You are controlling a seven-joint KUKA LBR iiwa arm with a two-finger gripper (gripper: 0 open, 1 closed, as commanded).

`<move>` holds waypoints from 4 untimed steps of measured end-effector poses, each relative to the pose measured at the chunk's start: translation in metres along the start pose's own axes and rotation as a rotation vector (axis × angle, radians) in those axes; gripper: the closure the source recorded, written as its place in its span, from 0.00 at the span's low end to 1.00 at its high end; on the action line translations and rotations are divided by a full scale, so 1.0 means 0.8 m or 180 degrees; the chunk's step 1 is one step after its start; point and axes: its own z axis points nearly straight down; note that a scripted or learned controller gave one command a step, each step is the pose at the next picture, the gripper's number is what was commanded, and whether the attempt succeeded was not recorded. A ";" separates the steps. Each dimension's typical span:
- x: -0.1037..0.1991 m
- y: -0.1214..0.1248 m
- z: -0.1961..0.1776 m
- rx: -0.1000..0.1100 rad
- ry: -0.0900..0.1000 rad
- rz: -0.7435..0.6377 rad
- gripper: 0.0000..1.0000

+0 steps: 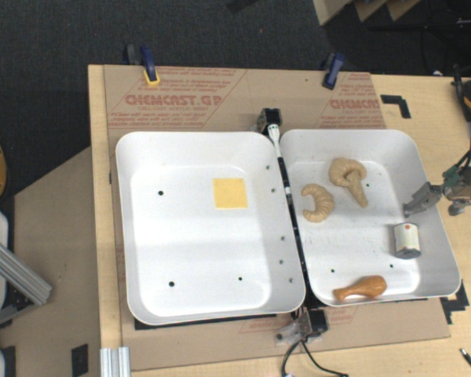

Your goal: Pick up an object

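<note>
The right bin (424, 277) holds several items. A tan croissant (319, 202) lies near its left wall. Just right of it, further back, is a beige twisted pastry piece (349, 177). A small grey-and-white cylinder (407, 239) lies on its side near the right wall, and an orange-brown drumstick (360, 289) rests at the front rim. A flat yellow square (230, 194) lies alone in the left bin (141, 234). My gripper (433, 196) reaches in low over the right bin's right rim, above the cylinder and touching none of the items.
Blue clamps (149, 65) (333, 69) pin the cardboard bench sheet at the back. A black hinge strip (286, 203) runs between the bins. Cables (306, 344) trail at the front edge.
</note>
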 end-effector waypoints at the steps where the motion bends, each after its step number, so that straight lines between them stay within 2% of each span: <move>1: -0.008 0.076 0.187 0.0004 0.0034 -0.0016 0.00; 2: 0.009 0.165 0.179 -0.0021 -0.0004 -0.0016 0.00; 3: -0.011 0.067 0.181 0.0011 0.0032 0.0001 0.00; 4: -0.012 0.070 0.169 -0.0002 0.0008 -0.0005 1.00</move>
